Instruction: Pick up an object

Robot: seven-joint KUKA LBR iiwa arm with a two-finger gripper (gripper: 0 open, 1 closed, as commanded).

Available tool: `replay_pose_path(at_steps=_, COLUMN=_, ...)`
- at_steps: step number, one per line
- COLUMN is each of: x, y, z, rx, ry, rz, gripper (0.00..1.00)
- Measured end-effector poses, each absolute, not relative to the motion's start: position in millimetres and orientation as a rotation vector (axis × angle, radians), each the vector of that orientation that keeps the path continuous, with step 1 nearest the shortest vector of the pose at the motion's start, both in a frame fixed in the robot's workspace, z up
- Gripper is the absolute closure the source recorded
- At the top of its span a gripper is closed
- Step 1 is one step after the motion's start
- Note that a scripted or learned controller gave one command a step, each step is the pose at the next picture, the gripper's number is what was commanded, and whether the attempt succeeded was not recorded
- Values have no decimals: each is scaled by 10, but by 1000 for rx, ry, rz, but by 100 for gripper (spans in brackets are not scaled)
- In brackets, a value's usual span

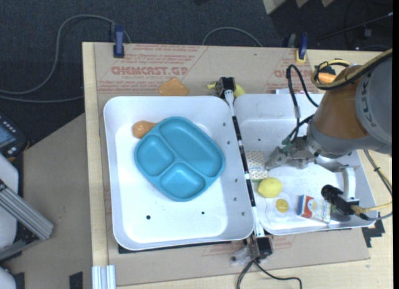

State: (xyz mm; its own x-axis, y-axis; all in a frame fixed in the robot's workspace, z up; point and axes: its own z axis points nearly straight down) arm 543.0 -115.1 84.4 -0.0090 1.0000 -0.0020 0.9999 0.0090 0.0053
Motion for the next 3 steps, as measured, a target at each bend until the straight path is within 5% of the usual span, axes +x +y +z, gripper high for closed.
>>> replay_pose_path(at_steps=1, x=6166, y=-1494, z=1144, rx=2211, ry=2217, rz=6, gripper=0)
replay_pose_path(at_steps=2, x=5850, y=-117, z=1892, rx=2207, ry=2234, rz=10, gripper=0)
replay_pose_path(at_steps=3, x=5291, y=-750, z=1845, rx=2229, ry=2220, rz=-5, gripper=0)
